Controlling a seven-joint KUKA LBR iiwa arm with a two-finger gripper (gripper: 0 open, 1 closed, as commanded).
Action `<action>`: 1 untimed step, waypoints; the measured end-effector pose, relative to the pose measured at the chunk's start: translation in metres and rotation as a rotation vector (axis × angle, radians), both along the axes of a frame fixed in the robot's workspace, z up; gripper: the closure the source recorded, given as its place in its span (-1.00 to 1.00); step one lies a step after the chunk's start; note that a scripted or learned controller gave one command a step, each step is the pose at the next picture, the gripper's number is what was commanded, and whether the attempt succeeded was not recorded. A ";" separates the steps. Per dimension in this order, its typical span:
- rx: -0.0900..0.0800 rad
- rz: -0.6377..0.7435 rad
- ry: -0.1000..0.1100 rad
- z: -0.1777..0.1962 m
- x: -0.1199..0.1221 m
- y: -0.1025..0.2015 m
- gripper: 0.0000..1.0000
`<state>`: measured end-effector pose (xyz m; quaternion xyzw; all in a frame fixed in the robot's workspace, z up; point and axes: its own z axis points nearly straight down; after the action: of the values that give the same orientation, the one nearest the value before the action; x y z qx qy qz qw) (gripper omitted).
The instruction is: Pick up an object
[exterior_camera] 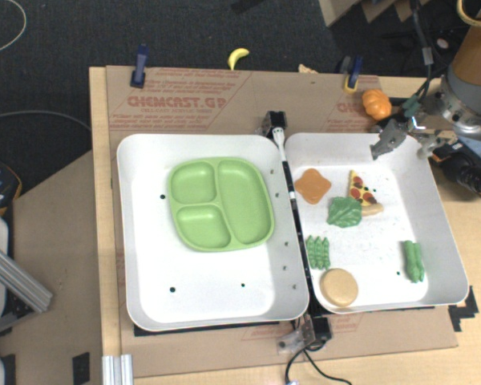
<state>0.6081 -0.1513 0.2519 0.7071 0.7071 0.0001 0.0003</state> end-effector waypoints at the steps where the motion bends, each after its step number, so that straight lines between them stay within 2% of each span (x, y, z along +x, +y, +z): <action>1: 0.003 -0.002 0.009 -0.176 -0.007 -0.007 -1.00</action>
<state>0.6014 -0.1588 0.0763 0.7078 0.7064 -0.0019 -0.0039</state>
